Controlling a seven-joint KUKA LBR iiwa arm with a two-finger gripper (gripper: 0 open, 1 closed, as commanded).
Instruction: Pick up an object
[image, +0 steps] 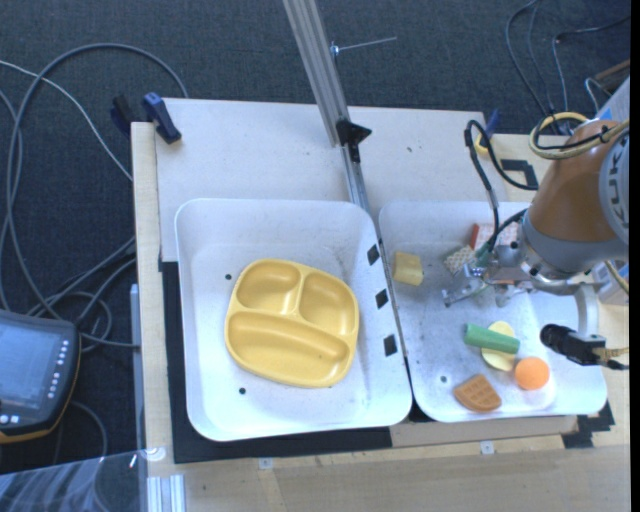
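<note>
The right bin (440, 390) holds several small items: a pale yellow cube (407, 268) at its left, a green cylinder (491, 337) lying over a yellow piece (499, 355), an orange ball (532, 373) and a brown wedge (477, 393) near the front. A speckled beige item (459, 260) and a small red piece (475, 237) lie further back. My gripper (467, 290) hangs low over the middle of the right bin, just in front of the speckled item and to the right of the cube. I see nothing held in it.
The left bin (200, 300) carries a yellow divided plate (292, 322). A metal post (330, 80) slants up from between the bins. A black part (570, 344) sticks out at the right bin's right side. Cables run beside the arm.
</note>
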